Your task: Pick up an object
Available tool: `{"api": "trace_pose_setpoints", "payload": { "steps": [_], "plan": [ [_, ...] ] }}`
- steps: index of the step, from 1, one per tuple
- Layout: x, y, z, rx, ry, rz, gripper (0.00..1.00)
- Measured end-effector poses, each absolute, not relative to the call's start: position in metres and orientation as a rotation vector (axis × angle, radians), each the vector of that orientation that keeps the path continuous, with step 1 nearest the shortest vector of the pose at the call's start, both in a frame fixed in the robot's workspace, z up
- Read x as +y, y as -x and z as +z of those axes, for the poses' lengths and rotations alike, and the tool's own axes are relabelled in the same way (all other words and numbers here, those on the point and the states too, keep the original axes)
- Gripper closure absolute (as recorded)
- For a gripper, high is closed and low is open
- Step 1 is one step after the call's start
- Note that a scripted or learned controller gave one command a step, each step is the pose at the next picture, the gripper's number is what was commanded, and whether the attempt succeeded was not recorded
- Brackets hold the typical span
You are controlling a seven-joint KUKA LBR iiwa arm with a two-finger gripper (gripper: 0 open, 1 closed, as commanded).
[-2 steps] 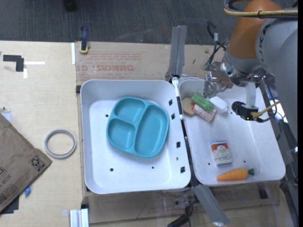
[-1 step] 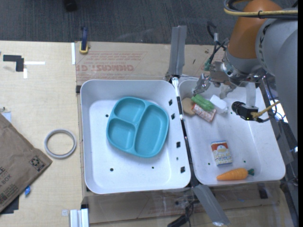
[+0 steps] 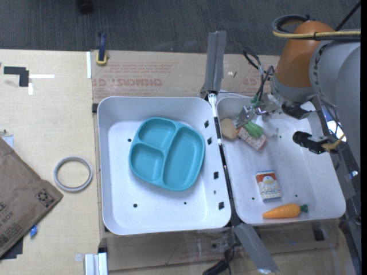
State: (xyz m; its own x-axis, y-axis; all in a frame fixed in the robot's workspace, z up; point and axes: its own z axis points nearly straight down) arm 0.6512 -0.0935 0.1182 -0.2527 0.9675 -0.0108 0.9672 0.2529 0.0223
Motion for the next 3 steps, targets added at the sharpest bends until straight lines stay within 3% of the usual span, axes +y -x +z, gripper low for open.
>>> {"api": "trace_pose_setpoints", "payload": {
  "steps": [1,2,3],
  "plan": [
    [-0.098,-0.639,0.114,2.359,-2.012,0.043,0.00],
    [-0.110,-0.615,0.112,2.287,-2.095,0.042,0.00],
    [-0.102,-0.608,0.113,2.221,-2.159,0.040,0.00]
  ]
}}
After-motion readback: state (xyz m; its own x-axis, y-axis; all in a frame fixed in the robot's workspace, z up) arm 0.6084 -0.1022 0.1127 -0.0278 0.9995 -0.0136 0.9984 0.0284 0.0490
